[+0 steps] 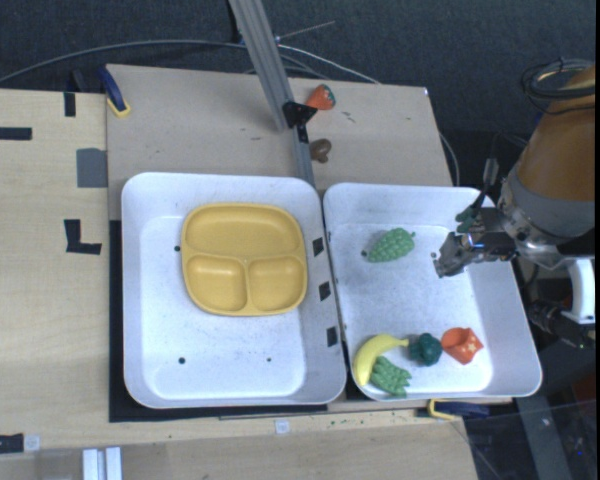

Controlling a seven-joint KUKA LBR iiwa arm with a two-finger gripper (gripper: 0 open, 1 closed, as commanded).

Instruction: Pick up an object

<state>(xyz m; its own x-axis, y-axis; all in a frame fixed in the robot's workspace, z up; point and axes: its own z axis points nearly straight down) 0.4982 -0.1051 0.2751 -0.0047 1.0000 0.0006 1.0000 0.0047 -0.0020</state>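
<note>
Sitting in the upper middle of the right bin [500,298], the green grape bunch [390,245] lies apart from my gripper [452,259], which hangs near the bin's right side; I cannot tell its state. Lower down I see a banana [370,352], a green leafy piece [389,376], a dark green item [425,349] and an orange piece [462,345]. A yellow divided plate [245,258] fills the left bin [150,368].

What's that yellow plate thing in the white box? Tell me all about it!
The yellow plate is a smooth, plastic-looking tray with rounded corners. Raised ridges split it into three parts: one big part at the far side and two smaller ones nearer the camera. It lies flat and a little turned on the floor of the left white bin, in the far half, with no food in it. Nothing but the bin touches it.
</note>
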